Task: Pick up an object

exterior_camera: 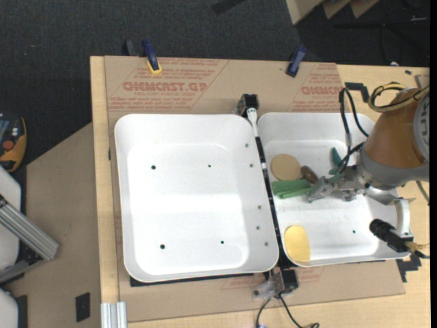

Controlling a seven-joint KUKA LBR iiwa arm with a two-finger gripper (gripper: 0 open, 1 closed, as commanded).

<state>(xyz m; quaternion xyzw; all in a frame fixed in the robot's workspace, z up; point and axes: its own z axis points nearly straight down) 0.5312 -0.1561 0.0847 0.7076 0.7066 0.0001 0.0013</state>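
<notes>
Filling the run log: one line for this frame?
arm: over right bin | tool: low, by green piece | tan disc, yellow piece: in right bin | grasp: unconfirmed

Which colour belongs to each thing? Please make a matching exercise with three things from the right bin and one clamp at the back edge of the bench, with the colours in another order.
Things:
1. round disc near the divider in the right bin
2. long flat piece just in front of the disc
3. oval piece at the right bin's front left corner
4. clamp at the bench's back left

Colours:
A. yellow
B. blue with a yellow tip
C. tan
D. green

Pairs: 1-C, 2-D, 3-A, 4-B
</notes>
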